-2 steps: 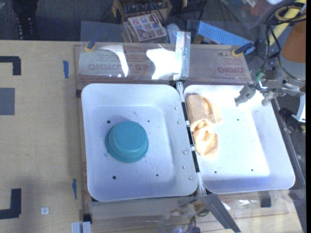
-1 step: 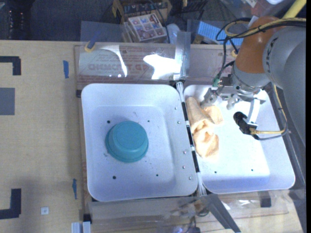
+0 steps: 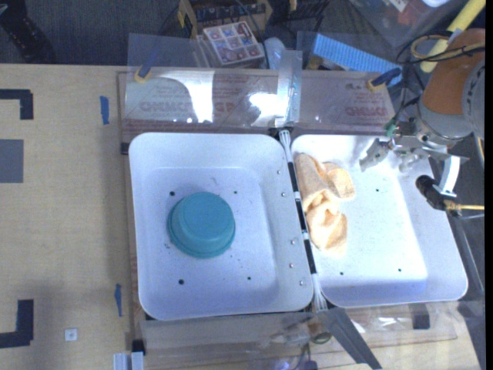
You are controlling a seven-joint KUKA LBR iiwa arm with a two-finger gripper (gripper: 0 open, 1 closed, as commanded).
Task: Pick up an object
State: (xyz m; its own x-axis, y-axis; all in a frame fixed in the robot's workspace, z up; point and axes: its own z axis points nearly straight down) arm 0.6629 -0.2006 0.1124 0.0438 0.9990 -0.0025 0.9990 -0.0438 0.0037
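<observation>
Camera view: two shallow white bins sit side by side on the bench, and the left bin (image 3: 146, 206) serves here as the reference. A teal round bowl (image 3: 202, 223) lies upside down on the floor of the left bin, slightly left of its centre and clear of all four walls. The right bin (image 3: 400, 268) adjoins the left bin along a shared divider. A tan, crumpled soft object (image 3: 323, 200), pastry-like in look, lies in the right bin pressed against that divider, in its upper half. The gripper (image 3: 383, 154) hangs over the far corner of the right bin, well apart from the left bin and to the right of the tan object, not touching it. One pale finger (image 3: 373, 156) is visible pointing down-left; whether the fingers stand apart or together cannot be told, and nothing is seen between them
</observation>
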